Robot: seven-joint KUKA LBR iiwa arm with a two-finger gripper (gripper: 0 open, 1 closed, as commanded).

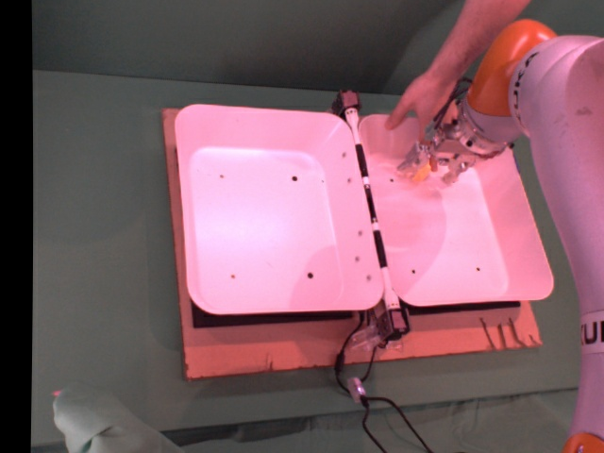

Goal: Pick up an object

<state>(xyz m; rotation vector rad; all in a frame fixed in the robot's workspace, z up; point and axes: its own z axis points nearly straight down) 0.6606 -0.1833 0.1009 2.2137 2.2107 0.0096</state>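
Observation:
A small yellow-orange object (412, 167) lies at the far end of the right bin (472, 253), close to the divider. My gripper (442, 159) hangs low over that corner, just right of the object and touching or nearly touching it. I cannot make out whether the object sits inside the gripper or only beside it. The grey arm with its orange band (510, 59) comes in from the upper right.
A person's bare hand (422, 99) and forearm reach in from the top right, just behind my gripper. The left bin (274, 206) lies beside it. A black-and-white rod (370, 206) runs between the bins. Cables (363, 394) trail off the bench's front edge.

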